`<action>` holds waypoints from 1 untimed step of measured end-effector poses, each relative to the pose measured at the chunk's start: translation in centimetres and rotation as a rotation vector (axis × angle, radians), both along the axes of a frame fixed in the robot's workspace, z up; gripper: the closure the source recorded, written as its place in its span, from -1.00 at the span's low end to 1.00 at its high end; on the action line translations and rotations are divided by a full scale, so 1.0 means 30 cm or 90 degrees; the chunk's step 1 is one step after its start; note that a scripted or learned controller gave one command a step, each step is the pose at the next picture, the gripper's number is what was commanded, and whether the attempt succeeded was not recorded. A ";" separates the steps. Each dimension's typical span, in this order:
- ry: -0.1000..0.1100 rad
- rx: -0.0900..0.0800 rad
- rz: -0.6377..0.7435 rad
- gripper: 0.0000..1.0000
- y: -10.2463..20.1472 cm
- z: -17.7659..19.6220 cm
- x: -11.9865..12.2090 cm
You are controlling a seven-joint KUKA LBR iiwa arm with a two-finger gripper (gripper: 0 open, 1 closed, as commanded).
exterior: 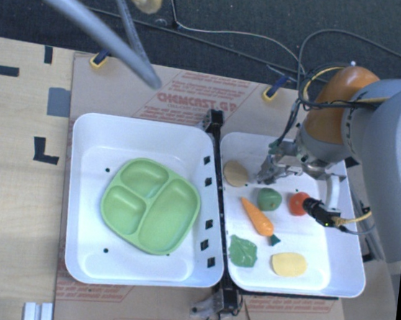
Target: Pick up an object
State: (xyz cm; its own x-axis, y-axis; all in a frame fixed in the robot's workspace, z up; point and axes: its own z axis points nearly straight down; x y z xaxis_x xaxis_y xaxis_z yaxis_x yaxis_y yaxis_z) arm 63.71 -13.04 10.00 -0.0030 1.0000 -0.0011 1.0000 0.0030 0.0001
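Observation:
The right bin (341, 282) holds several toy foods. A tan round piece (235, 173) lies at its left wall. Near the middle are a green ball-like piece (269, 198), a red tomato (297, 204) and an orange carrot (257, 216). A green leafy piece (242, 251) and a yellow slice (288, 263) lie toward the front. My gripper (270, 171) hangs low over the bin's back half, between the tan piece and the green ball and just behind the ball. I see nothing held in it.
In the left bin (90, 142) lies a green divided plate (151, 205). The divider between the bins carries black clips (212, 215). Cables (338, 220) trail from the wrist over the right bin's right side. A grey pole (81, 10) crosses the top left.

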 end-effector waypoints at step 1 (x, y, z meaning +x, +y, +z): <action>-0.002 0.000 -0.001 1.00 -0.016 0.160 -0.022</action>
State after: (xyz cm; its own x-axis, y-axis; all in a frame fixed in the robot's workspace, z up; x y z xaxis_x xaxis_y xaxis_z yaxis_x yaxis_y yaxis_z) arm 63.04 -13.53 14.81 -0.0007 1.0000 -0.0005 1.0000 0.0007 0.0025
